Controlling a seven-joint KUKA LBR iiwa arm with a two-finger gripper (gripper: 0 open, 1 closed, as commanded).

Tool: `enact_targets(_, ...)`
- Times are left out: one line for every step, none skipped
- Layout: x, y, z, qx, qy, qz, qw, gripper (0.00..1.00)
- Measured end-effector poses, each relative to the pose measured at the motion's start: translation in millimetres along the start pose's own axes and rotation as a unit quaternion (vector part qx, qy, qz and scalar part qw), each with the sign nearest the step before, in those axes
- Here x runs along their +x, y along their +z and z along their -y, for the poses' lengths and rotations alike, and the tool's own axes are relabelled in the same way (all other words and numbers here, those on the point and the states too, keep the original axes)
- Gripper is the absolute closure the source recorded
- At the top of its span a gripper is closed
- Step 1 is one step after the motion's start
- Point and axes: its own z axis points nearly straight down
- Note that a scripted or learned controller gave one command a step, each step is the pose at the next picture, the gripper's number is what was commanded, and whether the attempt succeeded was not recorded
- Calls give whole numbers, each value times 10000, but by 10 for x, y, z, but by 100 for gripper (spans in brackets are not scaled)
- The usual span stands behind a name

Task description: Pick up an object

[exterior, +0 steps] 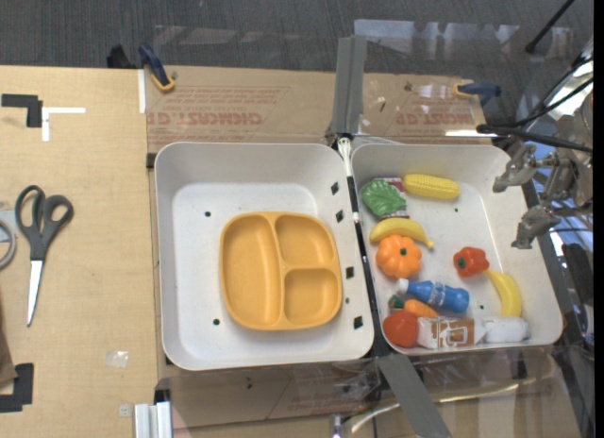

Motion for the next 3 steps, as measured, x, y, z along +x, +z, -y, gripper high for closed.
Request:
enact_targets(109,1279,-554,-1,93,3,10000,0)
enact_targets(99,1823,-858,-1,571,11,9984,0)
enact_targets(-599,1821,-817,1,681,12,9977,0)
